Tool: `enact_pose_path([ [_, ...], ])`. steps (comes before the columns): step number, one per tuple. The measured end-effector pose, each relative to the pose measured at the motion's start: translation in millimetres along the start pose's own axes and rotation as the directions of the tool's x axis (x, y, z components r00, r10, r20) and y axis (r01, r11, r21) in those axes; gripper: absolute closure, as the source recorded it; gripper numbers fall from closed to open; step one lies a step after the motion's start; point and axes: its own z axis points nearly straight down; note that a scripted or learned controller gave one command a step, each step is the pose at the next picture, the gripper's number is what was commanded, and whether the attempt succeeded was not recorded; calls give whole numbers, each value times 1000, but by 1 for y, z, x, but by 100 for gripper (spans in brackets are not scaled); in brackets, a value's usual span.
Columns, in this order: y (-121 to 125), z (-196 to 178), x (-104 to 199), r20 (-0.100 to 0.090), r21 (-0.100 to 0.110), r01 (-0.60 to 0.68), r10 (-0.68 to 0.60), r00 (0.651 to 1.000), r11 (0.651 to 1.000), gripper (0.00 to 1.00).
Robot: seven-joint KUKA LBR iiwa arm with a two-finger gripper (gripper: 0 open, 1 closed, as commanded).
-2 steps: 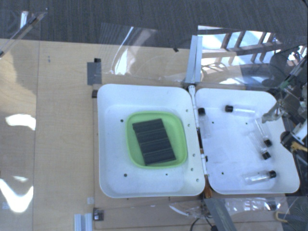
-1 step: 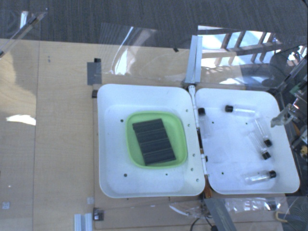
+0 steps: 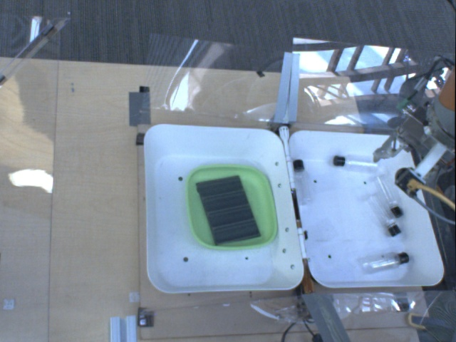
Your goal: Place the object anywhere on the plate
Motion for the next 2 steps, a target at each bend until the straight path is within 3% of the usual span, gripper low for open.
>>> enact_pose_path([
  [1, -42, -32, -27, -1, -2, -56, 56, 998, 998, 0],
  [2, 1, 11, -40, 1, 0, -116, 116, 993, 993, 0],
])
